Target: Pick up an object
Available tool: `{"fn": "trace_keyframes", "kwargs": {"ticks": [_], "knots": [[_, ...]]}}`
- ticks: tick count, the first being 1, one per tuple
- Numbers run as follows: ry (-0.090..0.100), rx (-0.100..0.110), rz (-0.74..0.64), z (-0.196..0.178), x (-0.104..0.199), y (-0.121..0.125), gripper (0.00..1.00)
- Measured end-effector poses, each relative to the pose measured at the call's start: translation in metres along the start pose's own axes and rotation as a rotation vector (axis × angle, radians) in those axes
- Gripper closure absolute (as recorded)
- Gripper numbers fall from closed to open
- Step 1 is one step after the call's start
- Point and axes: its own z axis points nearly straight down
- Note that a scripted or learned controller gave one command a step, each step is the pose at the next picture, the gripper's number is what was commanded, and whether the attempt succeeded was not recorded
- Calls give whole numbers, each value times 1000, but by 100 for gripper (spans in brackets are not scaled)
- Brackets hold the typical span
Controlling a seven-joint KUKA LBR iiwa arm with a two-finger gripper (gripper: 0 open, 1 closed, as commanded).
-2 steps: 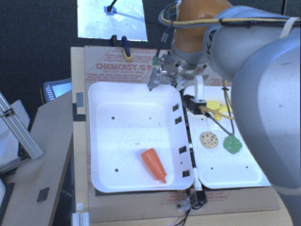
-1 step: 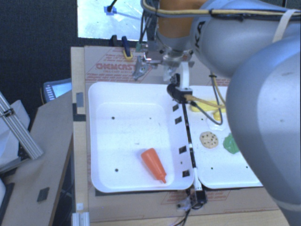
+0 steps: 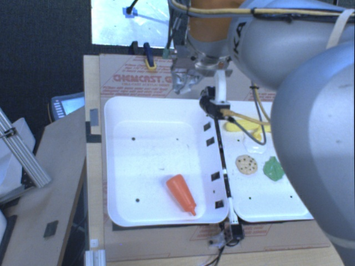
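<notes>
Hand (image 3: pixel 184 83) blurred, arm (image 3: pixel 288 49) hiding right bin (image 3: pixel 277 209)

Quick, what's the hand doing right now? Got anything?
Hand: above the far rim of the left bin, nothing seen in it; open or closed cannot be told. Orange carrot lies in that bin.

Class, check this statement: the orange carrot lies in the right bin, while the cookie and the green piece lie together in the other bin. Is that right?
Not quite. The camera view shows the carrot in the left bin, near its front edge. The cookie and the green piece do lie side by side in the other bin, the right bin.
</notes>
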Motion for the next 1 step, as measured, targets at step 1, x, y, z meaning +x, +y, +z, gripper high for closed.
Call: {"fn": "trace_keyframes", "kwargs": {"ticks": [1], "knots": [[1, 2, 2, -12, 44, 0, 100]]}}
